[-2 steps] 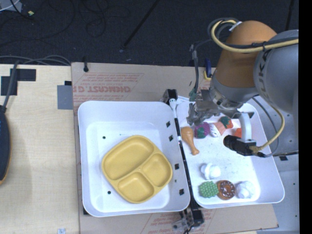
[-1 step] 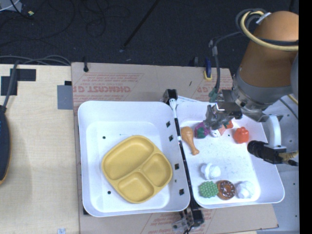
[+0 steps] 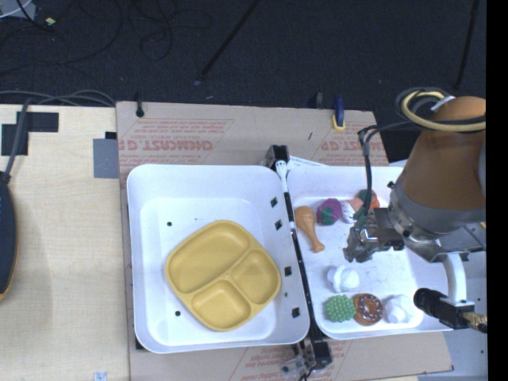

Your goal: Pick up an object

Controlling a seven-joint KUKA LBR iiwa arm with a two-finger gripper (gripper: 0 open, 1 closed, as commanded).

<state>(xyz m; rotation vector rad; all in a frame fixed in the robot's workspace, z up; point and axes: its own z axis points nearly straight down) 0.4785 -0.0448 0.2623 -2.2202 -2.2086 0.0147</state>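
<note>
In the right bin (image 3: 317, 182) lie small toy foods: an orange chicken drumstick (image 3: 308, 227), a purple grape bunch (image 3: 329, 211), a white piece (image 3: 344, 277), a green broccoli (image 3: 340, 308), a brown donut (image 3: 367, 309) and another white piece (image 3: 396, 311). An orange and green carrot-like toy (image 3: 364, 202) sits at the far side, partly behind the arm. My gripper (image 3: 359, 248) hangs over the middle of this bin, just above the white piece and right of the drumstick. Nothing shows between its fingers.
The left bin (image 3: 151, 213) holds a yellow three-compartment plate (image 3: 224, 274). A black divider (image 3: 287, 244) runs between the bins. The arm's orange band (image 3: 448, 161) and grey wrist cover the right bin's far right side. Cardboard underlies both bins.
</note>
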